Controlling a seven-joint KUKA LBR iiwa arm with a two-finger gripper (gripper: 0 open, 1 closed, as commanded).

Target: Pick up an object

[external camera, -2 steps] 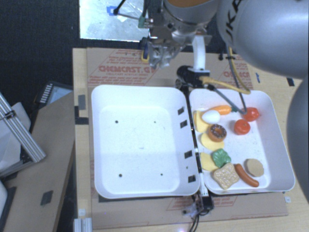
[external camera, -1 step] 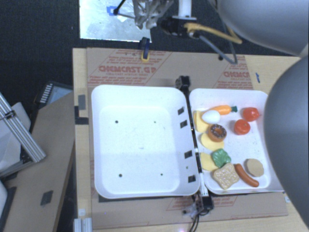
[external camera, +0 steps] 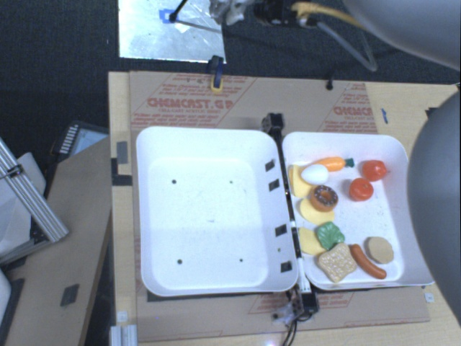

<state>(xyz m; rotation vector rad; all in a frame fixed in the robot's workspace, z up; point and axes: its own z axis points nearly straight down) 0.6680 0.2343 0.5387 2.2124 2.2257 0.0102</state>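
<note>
The right bin point(external camera: 396, 215) holds several toy foods. An orange carrot point(external camera: 333, 163) and a white egg point(external camera: 314, 173) lie at its far left, with two red tomatoes point(external camera: 373, 169) point(external camera: 361, 189) to their right. A chocolate donut point(external camera: 324, 197) rests on yellow cheese slices point(external camera: 314, 212). Nearer the front are a green vegetable point(external camera: 330, 233), a square cracker point(external camera: 337, 262), a sausage point(external camera: 367, 262) and a round bun point(external camera: 379, 249). My gripper point(external camera: 230, 2) hangs blurred high at the top of the view, far beyond both bins, over the dark floor.
The left bin point(external camera: 205, 211) sits beside the right one, joined by a black hinge strip point(external camera: 284, 207). Both rest on a cardboard sheet point(external camera: 194, 103). The grey arm point(external camera: 432, 193) looms along the right edge. A silver plate point(external camera: 169, 20) lies on the floor behind.
</note>
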